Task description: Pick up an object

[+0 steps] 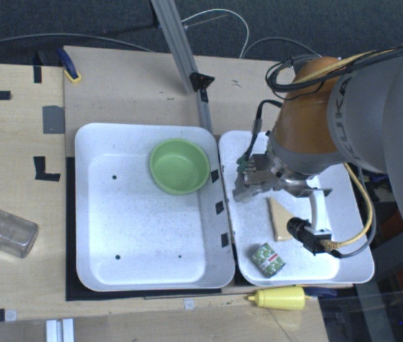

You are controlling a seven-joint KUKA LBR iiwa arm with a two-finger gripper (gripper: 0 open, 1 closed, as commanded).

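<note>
My gripper hangs low over the left side of the right bin, close to the wall shared with the left bin. The grey and orange wrist covers most of it from above. A tan wedge-shaped block lies just right of the gripper on the bin floor. A small green patterned object rests nearer the front of the same bin. A green bowl sits upright in the back right part of the left bin. I see nothing between the fingers.
A yellow bottle lies on the bench just outside the right bin's front rim. A clear plastic container lies at the far left. A slanted metal pole crosses above the bins' back edge. A yellow cable loops beside the wrist.
</note>
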